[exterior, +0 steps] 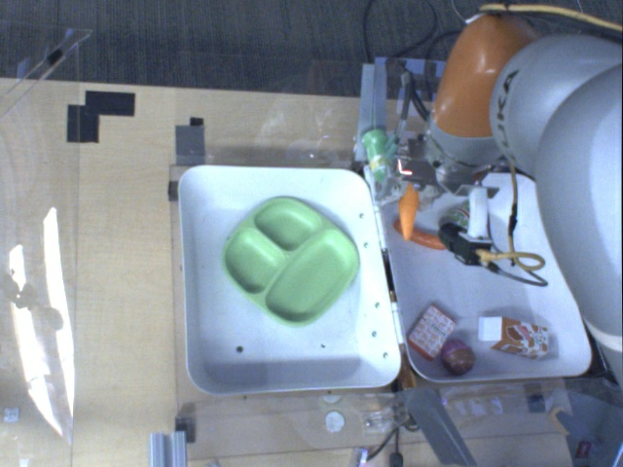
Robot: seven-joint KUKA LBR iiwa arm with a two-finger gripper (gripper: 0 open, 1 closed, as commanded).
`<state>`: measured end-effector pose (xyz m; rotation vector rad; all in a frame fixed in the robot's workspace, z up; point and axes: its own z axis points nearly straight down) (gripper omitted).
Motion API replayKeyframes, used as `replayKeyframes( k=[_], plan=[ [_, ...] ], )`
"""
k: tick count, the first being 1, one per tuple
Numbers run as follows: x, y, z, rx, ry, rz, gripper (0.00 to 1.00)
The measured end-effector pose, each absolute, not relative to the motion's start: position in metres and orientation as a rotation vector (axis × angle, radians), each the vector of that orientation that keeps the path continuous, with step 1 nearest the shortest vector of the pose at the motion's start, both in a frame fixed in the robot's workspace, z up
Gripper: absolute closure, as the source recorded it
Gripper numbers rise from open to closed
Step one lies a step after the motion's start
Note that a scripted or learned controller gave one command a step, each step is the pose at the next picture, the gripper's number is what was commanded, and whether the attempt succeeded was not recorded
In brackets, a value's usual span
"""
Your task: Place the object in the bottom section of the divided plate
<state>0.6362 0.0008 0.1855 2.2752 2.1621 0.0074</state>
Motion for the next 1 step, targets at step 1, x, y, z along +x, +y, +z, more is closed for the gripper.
replayKeyframes(
  k=[1],
  plan=[
    [0.6035,0.0672,0.1997,1.985,2.432,0.007,1.00]
  ],
)
